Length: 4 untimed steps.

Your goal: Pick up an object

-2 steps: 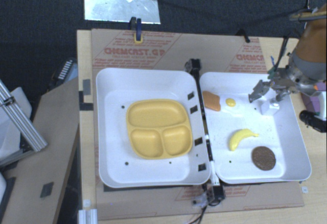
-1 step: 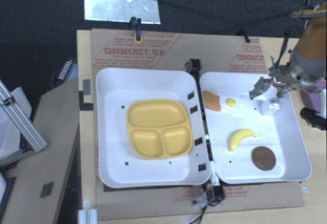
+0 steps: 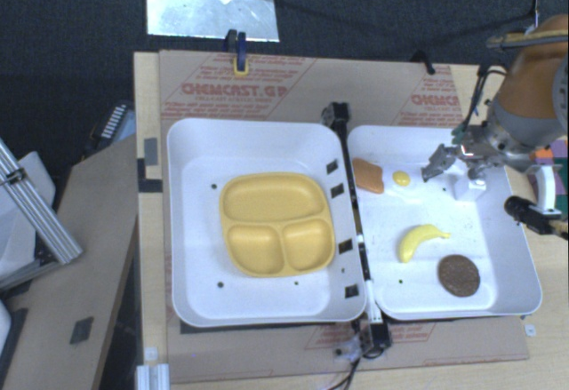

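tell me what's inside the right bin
The right bin holds an orange block, a small yellow piece, a banana and a brown round disc. The gripper hangs over its far side, hiding the floor beneath.

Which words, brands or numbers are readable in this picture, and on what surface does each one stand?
"CHEMCAST GP": red print on the brown board behind the left bin; the last letters are blurred, so this is my best reading.
The same red print seems to repeat on the board behind the right bin, near, too blurred to read with certainty.
I can read no text on the yellow tray, the food items or the gripper.
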Each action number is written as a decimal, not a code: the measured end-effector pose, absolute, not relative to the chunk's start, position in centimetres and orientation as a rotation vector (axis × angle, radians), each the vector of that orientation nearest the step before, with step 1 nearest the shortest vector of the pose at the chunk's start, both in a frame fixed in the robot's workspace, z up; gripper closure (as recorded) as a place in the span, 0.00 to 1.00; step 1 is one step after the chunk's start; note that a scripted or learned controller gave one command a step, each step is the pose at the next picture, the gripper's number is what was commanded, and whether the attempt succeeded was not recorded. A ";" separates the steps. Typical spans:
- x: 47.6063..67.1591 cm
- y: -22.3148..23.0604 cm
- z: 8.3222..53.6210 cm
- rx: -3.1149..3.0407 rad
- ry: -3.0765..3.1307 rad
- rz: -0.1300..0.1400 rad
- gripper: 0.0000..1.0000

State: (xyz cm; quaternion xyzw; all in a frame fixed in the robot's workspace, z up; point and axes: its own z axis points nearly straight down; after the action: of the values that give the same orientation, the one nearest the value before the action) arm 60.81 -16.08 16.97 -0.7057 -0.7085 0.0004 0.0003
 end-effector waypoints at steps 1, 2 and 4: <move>60.4 -15.8 12.7 -2.218 -2.223 0.001 0.00; 60.3 -15.7 8.2 -2.218 -2.222 0.002 0.00; 61.1 -16.0 16.0 -2.222 -2.231 -0.006 1.00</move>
State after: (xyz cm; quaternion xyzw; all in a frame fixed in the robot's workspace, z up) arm 61.09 -16.02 16.05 -0.7057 -0.7085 -0.0020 -0.0035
